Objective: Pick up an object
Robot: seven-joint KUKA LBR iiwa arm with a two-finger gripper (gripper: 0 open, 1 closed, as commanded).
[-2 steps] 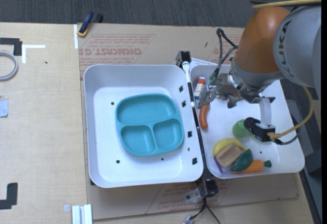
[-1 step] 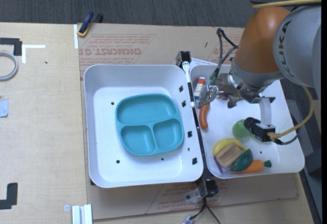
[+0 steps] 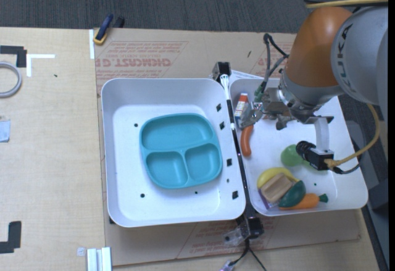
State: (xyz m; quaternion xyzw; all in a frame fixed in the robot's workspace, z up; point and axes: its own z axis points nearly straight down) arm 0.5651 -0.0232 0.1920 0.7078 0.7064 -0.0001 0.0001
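Toy food fills the right bin (image 3: pixel 352 192), the things on offer for picking. Going left to right: the left bin (image 3: pixel 117 158) holds a teal divided plate (image 3: pixel 180 150) with three compartments, lying near its middle. In the right bin, an orange hot dog (image 3: pixel 246 141) lies against the left wall; at the near edge sit a yellow banana (image 3: pixel 272 175), a tan bread slice (image 3: pixel 276 188) on it, a dark green vegetable (image 3: pixel 292 194) and an orange carrot (image 3: pixel 304 202); a light green round fruit (image 3: pixel 291 155) lies mid-bin. The gripper (image 3: pixel 274 112) hangs over the bin's far left part, beside a small red-capped bottle (image 3: pixel 242 103); whether it is spread or closed cannot be told.
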